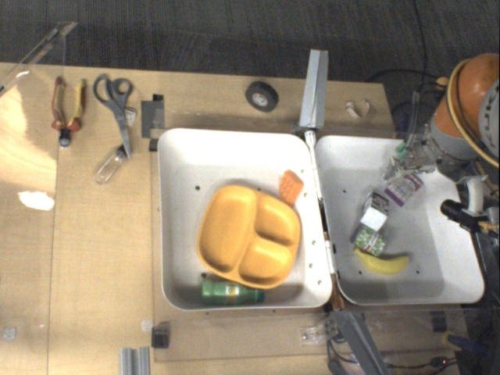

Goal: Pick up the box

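The box [372, 230] is small, with a white top and a green printed side. It lies in the right bin [437, 287], near the bin's left-centre, with its lower end touching a yellow banana [384, 264]. My gripper [409, 159] hangs over the bin's back right part, reaching in from the grey arm with its orange band [469, 92]. It is up and to the right of the box and apart from it. A clear packet with purple print [401, 187] lies between gripper and box.
The left bin [176, 209] holds a yellow divided plate [250, 234], an orange piece [291, 186] and a green can [231, 291]. Scissors [119, 108], pliers [66, 108] and a tape roll [262, 95] lie on the bench behind. A metal post [315, 88] stands between the bins.
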Tool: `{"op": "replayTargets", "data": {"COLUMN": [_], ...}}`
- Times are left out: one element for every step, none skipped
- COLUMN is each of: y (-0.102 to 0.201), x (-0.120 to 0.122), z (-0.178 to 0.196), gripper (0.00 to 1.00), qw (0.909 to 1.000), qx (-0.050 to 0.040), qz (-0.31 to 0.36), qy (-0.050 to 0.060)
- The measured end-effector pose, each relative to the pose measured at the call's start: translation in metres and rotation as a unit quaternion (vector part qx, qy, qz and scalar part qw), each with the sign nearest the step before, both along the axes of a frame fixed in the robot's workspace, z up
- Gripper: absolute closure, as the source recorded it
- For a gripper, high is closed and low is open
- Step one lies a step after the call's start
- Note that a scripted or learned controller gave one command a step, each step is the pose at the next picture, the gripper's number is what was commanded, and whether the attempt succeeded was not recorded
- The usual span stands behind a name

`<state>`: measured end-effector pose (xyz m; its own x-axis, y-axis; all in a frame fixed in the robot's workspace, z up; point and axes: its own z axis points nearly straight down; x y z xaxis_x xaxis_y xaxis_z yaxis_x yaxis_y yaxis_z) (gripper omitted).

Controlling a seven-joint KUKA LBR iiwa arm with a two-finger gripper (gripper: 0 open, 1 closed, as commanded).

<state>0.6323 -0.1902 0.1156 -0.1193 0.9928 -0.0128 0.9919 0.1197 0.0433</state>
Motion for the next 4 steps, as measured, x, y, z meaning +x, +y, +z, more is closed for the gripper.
{"op": "replayTargets", "data": {"y": [0.013,0.013,-0.015,-0.017], "x": [-0.013,-0.014,-0.012,0.003], "z": [0.085,0.084,0.021,-0.018], "gripper": [1.0,0.0,0.0,0.0], "qw": [0.9799,0.98,0.9778,0.9962], "qx": [-0.0022,-0.0024,-0.002,-0.0029], "qz": [0.198,0.198,0.208,0.087], "qy": [0.018,0.018,0.02,0.011]}}
